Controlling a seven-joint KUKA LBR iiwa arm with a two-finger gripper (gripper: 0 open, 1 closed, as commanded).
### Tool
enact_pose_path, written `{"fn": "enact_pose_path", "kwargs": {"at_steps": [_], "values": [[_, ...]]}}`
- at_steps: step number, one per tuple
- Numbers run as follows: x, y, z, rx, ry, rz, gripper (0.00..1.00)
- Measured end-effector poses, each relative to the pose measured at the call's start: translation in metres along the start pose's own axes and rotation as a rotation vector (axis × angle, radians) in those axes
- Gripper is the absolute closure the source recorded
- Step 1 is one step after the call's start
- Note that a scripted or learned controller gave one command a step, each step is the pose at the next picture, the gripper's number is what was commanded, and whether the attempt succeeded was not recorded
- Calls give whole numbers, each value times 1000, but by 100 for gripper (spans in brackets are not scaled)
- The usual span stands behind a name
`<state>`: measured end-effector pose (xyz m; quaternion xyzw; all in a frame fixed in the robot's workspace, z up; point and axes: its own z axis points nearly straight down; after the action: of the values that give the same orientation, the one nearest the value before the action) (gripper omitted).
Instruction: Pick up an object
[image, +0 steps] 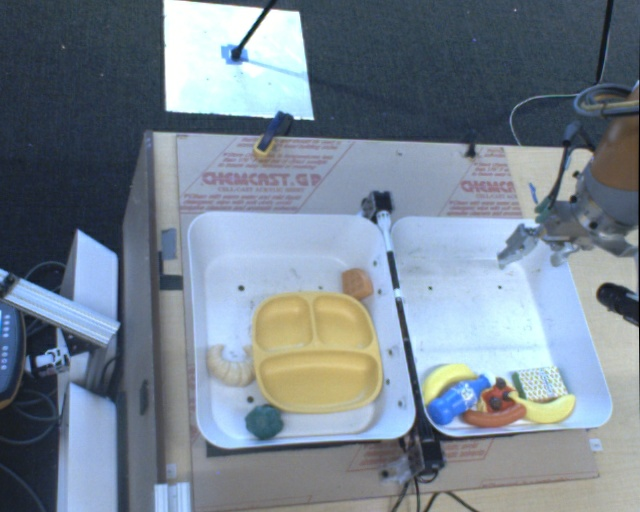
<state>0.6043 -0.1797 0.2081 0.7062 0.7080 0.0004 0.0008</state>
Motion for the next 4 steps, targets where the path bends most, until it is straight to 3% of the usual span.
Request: {"fn": "enact_pose_path", "kwargs": {"at_steps": [1, 2, 3, 4], "values": [[0, 1, -11, -4, -1, -3, 100], [74, 48, -15, -2, 2, -2, 100], [145, 61, -6, -1, 2, -3, 100], [184, 46, -4, 0, 2, -3, 100]]}}
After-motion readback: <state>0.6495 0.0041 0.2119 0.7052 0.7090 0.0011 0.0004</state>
